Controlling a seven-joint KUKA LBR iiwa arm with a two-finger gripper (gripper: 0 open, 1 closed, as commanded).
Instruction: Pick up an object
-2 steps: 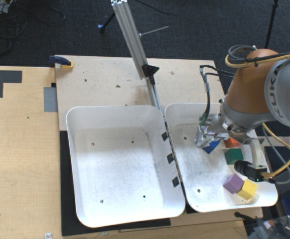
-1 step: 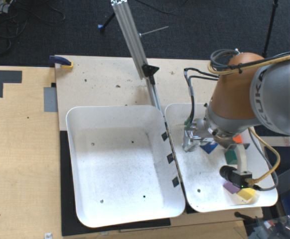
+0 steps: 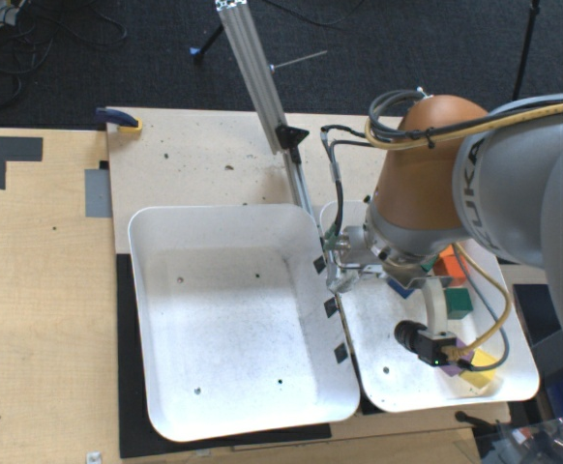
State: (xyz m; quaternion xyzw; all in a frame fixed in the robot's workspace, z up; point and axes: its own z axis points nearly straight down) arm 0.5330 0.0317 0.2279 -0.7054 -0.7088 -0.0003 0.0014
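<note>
My arm reaches in from the right and its orange band and grey wrist (image 3: 419, 222) hang over the right bin (image 3: 378, 394). The gripper (image 3: 409, 276) sits low under the wrist, near the bin's far middle, mostly hidden by the arm. Several small objects lie close by on its right: an orange block (image 3: 452, 262), a green block (image 3: 459, 304) and a blue piece (image 3: 401, 285) right at the gripper. A yellow block (image 3: 481, 367) and a purple piece (image 3: 456, 360) lie at the bin's near right corner. I see nothing held.
The left bin (image 3: 165, 259) is bare white with small dark specks. A slanted aluminium bar (image 3: 258, 75) runs down from the back to between the bins. Black clips (image 3: 331, 306) line the shared rim.
</note>
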